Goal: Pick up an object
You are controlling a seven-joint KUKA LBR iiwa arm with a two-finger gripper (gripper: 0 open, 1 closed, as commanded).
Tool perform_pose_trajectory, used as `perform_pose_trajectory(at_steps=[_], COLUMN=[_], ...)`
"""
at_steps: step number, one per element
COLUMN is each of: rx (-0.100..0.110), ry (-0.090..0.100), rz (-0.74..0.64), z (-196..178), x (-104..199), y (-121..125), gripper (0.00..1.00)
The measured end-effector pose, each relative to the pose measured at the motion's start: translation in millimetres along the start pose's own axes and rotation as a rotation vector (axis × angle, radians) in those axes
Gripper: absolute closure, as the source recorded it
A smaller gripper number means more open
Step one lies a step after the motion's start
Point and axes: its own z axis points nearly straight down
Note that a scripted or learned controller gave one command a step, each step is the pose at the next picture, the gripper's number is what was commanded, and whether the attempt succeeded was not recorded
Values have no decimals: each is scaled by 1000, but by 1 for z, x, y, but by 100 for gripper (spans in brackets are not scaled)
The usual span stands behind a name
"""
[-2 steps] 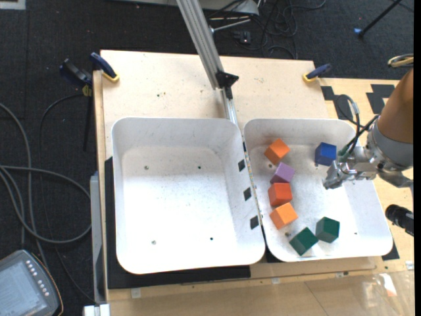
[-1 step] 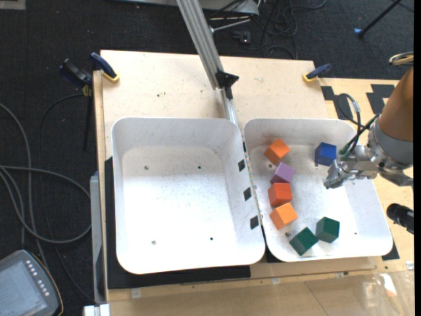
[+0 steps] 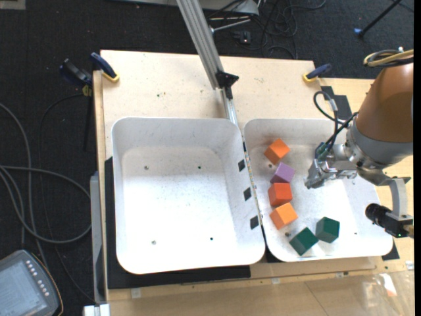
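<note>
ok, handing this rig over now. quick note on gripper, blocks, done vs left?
Gripper: low inside the right bin, just right of the purple block; finger state unreadable, nothing visibly held.
Blocks, all in the right bin: orange block at top, purple below it, red block, second orange block, then two dark green blocks near the front.
Done: no pick visible.
Left: grasp one block and lift it. The purple one is nearest.
</note>
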Motion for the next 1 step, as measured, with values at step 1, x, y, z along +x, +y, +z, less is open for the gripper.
perform_pose_trajectory(at_steps=[1], rx=[-1], ry=[0], rz=[-2], z=[-2], x=[63], y=[4], gripper=[100])
